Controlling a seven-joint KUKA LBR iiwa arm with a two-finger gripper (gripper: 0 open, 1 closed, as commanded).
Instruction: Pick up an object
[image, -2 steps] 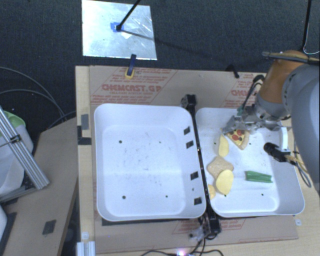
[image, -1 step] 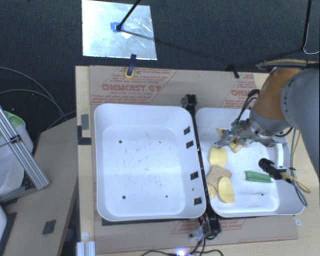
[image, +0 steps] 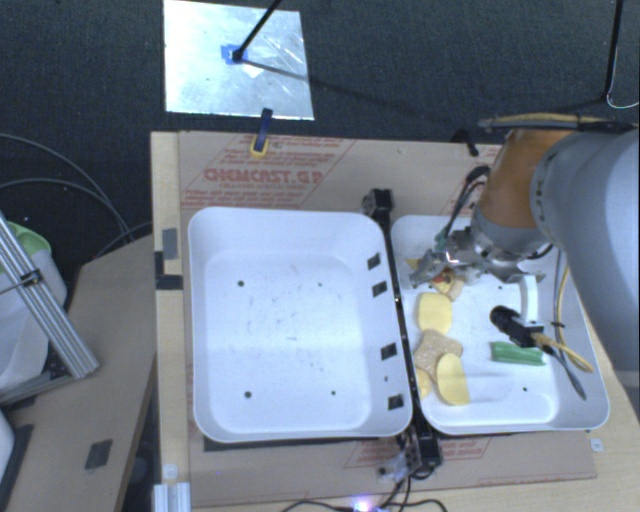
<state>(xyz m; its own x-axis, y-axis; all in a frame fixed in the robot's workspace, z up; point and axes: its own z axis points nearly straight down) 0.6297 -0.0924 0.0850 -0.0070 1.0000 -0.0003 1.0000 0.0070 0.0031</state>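
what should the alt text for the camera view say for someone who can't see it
A grey robot arm reaches in from the right, its claw low over the right white bin, close to several pale yellow pieces lying along that bin's left side. A green piece lies further right, and the left white bin sits alongside.

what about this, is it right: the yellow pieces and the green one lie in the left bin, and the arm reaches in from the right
Wrong bin. The camera view shows the yellow pieces and the green one lying in the right bin; the arm does reach in from the right.
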